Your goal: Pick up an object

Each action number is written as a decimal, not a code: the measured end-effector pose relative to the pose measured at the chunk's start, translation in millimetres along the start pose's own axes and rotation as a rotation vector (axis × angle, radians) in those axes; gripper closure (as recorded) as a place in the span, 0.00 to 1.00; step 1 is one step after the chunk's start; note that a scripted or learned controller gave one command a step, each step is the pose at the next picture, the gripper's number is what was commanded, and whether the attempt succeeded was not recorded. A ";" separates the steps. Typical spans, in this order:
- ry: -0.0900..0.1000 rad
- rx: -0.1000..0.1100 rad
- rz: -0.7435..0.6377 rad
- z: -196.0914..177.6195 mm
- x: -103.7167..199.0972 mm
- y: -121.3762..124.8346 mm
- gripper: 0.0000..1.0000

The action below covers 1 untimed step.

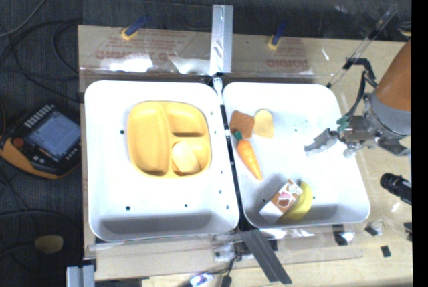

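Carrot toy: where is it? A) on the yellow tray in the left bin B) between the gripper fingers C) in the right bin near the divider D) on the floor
C: the carrot toy lies in the right bin, beside the divider and apart from the gripper.

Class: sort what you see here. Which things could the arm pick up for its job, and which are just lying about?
For the job: carrot, banana, small printed box, two bread-like pieces, gripper over the right bin.

Lying about: yellow divided tray in the left bin, handheld controller, two clips.
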<state>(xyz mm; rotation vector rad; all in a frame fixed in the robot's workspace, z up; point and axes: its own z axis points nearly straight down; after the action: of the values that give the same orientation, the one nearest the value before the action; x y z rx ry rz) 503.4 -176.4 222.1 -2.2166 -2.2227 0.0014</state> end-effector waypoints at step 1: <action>0.001 0.001 -0.067 73.4 38.9 -19.7 0.00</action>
<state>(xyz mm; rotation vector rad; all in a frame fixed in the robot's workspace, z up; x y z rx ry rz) 483.5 -137.5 148.9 -2.1400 -2.2955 0.0014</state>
